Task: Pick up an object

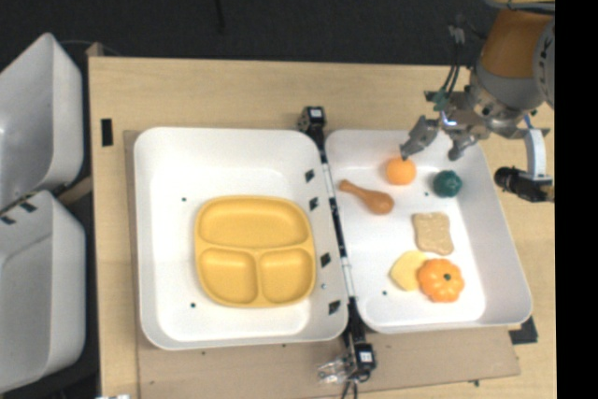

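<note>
Over the far part of the right bin [500,280] I see the jaws [437,140], spread apart, with one finger [418,137] angled down to the left and the other [462,145] to the right. Nothing sits between them. They hang just above and behind the small orange ball [401,171], whose top lies close under the left finger; I cannot tell whether that finger touches it. The grey arm with its orange band [514,37] comes in from the right edge.

Other things lie in that same bin. A dark green ball [448,183] rests just right of the orange one, near the right finger but apart from it. A tan drumstick-shaped piece [366,195] lies toward the divider, its thick end pointing at the orange ball. Nearer to me sits a slice of toast [433,233], and below it a pale yellow wedge [405,270] touching a small orange pumpkin [441,280].

On my left, the other bin [159,163] holds a yellow divided plate [254,249] with three compartments, lying flat near its middle. Both bins rest side by side on the wooden desk [234,89].
</note>
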`<move>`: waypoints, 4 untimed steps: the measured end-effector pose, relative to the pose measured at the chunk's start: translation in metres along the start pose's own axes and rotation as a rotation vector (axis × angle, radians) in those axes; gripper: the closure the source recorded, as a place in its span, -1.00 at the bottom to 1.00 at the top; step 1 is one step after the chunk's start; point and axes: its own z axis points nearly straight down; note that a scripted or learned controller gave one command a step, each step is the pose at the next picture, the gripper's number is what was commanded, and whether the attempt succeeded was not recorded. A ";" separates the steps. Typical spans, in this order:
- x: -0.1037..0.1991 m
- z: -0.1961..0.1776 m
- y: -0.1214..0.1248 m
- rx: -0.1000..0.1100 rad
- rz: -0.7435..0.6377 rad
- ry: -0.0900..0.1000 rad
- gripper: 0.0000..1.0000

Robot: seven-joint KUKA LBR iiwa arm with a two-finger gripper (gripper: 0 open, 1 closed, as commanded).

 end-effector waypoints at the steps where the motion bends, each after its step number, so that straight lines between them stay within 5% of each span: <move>1: 0.000 -0.007 0.002 -0.011 -0.001 -0.001 -1.00; 4: -0.012 0.121 -0.003 -0.007 0.001 -0.003 -1.00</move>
